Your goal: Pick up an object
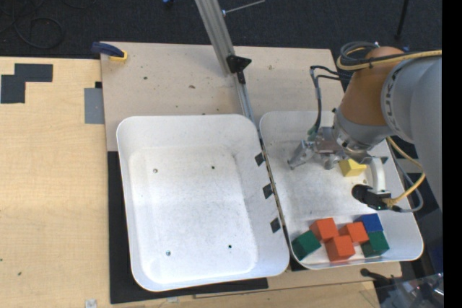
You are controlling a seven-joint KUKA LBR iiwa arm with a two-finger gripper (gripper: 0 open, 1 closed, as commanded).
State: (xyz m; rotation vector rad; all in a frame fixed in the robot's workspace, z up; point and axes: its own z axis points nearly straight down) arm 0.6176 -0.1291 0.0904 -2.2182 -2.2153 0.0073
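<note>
Overhead, the tool (312,152) hung low in the right bin (289,128) beside a yellow block (352,167), its grip state impossible to tell, coloured blocks (342,236) clustered nearby.

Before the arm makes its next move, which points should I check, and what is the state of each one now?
1. Blocks to pick are in the right bin: ok. A cluster of orange, green and blue blocks lies at its near edge.
2. Gripper is over the right bin: ok.
3. Gripper is above a block: not ok. It hovers over bare bin floor, apart from the cluster.
4. Yellow block is free to reach: cannot tell; the wrist partly hides it.
5. Fingers open or shut: cannot tell.
6. Something held now: not ok, nothing seen between the fingers.
</note>
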